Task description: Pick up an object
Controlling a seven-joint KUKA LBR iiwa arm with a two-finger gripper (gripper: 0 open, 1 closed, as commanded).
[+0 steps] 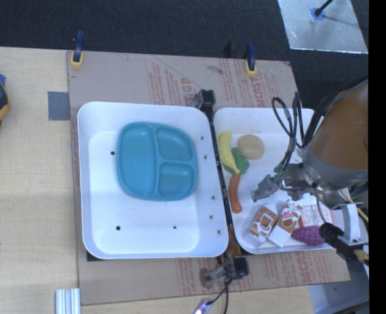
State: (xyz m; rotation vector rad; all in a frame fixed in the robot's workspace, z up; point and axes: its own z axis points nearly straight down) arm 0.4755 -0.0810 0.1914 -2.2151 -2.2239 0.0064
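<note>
Poised over the middle of the right bin (245, 118), the pincer (266, 187) is seen with its dark fingers spread apart and nothing held between them; the grey arm (340, 142) with its orange band is reached in from the right edge; beside the pincer, toward the bin's left wall, a yellow banana (226, 150), a green toy piece (241, 162) and a round tan disc (250, 146) are clustered, the banana touching the green piece; an orange-red sausage (235, 193) is laid just below them along the wall; near the bin's front edge two small brown-and-white cartons (263, 224) are set side by side, with a purple object (308, 235) just to their right; in the left bin (88, 175) a blue divided plate (157, 160) is placed; both bins are borne on cardboard on the bench (23, 195)
</note>
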